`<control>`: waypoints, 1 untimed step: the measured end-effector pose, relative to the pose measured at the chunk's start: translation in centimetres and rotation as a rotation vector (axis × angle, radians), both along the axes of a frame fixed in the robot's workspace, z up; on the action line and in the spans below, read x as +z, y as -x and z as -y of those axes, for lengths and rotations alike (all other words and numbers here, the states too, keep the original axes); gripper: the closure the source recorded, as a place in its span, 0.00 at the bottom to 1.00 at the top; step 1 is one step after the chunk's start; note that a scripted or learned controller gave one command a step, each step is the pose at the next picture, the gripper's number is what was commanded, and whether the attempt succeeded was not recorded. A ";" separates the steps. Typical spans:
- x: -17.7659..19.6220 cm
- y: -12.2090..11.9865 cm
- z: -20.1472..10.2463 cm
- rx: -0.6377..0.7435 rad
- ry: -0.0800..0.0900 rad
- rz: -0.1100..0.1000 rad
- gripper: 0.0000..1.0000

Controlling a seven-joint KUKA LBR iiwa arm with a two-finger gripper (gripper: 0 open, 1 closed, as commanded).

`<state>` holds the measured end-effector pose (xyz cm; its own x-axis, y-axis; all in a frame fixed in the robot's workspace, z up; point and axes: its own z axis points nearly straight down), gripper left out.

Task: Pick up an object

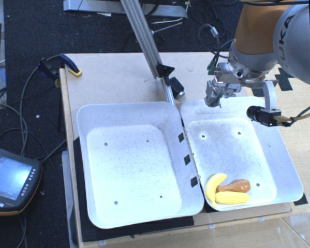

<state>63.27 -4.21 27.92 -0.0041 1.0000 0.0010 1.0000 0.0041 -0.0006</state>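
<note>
Objects to pick: three small toy foods lie huddled in the lower left corner of the right bin (281,156), in the lower right part of the frame.
Banana (215,184): yellow, curved, lying at the left of the group, against the bin's sloping wall.
Brown piece (236,185): orange-brown, shaped rather like a drumstick, lying just right of the banana and touching it.
Yellow piece (232,197): a short yellow oblong, possibly a cob of corn, lying below the other two and touching both.
Gripper (214,98): hangs in the upper right of the frame, over the far rim of the right bin, well apart from the toy foods. It is small and dark from this angle, so how far it is open cannot be told. Nothing can be seen held in it.
Arm (274,26): grey with an orange band, coming in from the upper right corner.
Left bin (89,150): white and shallow, with faint speckling on its floor, in the middle left of the frame.
Metal rail (145,38): slants from the top centre down to the seam between the bins.
Black fitting with cable (263,115): sits at the right bin's far right rim.
Handheld controller (13,180): lies on the floor at the left edge, its cable looping upward.
Bench (116,81): pale wood, under both bins.
</note>
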 end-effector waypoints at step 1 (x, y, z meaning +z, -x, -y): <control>-1.6 0.4 -6.0 0.001 0.000 -0.001 1.00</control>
<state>62.90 1.79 26.33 -0.0049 1.0000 0.0011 1.0000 0.0049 -0.0011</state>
